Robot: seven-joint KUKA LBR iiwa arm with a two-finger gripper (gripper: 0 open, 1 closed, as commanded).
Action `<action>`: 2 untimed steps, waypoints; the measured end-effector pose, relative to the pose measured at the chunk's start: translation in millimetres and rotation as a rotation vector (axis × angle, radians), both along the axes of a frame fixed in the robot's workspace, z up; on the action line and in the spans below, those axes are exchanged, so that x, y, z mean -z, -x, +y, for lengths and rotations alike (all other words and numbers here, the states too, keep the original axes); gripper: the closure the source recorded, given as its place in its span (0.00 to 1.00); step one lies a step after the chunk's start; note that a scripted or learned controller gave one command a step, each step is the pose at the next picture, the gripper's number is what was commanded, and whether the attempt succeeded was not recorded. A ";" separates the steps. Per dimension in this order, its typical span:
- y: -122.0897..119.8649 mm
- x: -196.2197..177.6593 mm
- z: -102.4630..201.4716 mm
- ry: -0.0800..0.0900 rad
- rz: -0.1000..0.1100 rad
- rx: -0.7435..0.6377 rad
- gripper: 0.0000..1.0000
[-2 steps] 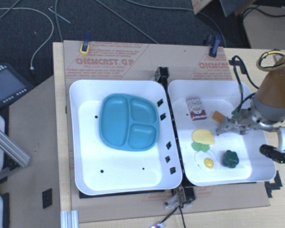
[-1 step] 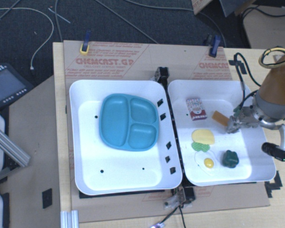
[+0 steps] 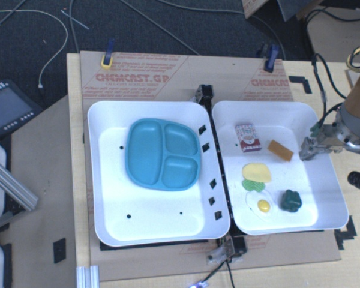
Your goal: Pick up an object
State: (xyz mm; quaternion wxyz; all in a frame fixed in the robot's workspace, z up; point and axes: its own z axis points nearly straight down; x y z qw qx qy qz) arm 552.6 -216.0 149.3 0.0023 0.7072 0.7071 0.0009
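The right bin [image 3: 324, 188] holds several small items. A red and white carton [image 3: 247, 137] lies at the back, with a tan block [image 3: 281, 150] to its right. In the middle is a yellow piece [image 3: 257, 172] over a green leafy bit [image 3: 253, 185]. Toward the front lie a fried egg [image 3: 261, 205] and a dark green pepper [image 3: 291, 201]. My gripper [image 3: 311, 148] hovers over the bin's right side, just right of the tan block and apart from it. Nothing shows in its grasp.
The left bin [image 3: 108, 179] carries a blue divided plate [image 3: 163, 155]. A black-clipped ridge [image 3: 215, 161] separates the two bins. The arm [image 3: 354, 122] comes in from the right over the bin's rim. Cables trail across the dark floor behind the bench.
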 end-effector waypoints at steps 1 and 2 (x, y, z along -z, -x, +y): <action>1.7 -45.6 -5.6 0.001 -0.001 -0.001 1.00; -3.7 -91.9 -0.1 0.000 -0.002 -0.002 1.00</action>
